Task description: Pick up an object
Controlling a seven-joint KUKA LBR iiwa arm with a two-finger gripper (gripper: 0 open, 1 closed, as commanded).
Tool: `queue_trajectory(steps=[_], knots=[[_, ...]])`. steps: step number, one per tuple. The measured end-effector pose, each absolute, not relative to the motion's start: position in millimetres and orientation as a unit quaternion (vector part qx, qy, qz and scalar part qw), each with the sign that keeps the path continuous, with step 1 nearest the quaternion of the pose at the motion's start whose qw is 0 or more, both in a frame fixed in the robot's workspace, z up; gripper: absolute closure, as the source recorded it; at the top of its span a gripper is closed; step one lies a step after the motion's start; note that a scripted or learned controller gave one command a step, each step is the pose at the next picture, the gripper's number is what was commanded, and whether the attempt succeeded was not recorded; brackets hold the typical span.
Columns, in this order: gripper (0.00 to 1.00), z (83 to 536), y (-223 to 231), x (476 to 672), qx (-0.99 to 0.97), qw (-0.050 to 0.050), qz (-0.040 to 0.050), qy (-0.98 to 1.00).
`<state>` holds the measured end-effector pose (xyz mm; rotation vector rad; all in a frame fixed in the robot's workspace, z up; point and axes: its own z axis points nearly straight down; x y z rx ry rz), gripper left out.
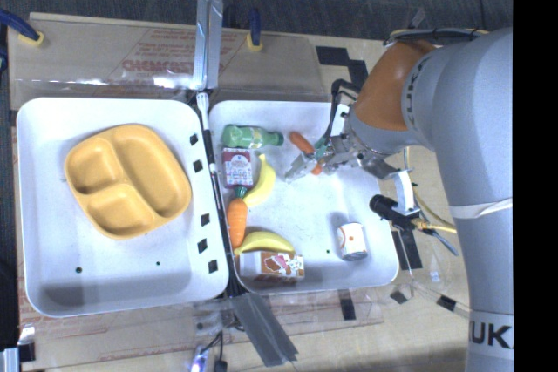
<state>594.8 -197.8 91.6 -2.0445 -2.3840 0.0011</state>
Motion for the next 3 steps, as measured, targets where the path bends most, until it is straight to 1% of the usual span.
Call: queue_trajectory(steps=[1,2,3], knots=[[1.0,101.6,-197.2,595.1,-0.65,0.001,0.0005,-0.76],[1.0,209.3,-138.9,628.1,-0.675,0.0,0.0,-0.737],[1.0,229.4,-69.2,652.1,-0.653,0.001,0.0007,-0.758]])
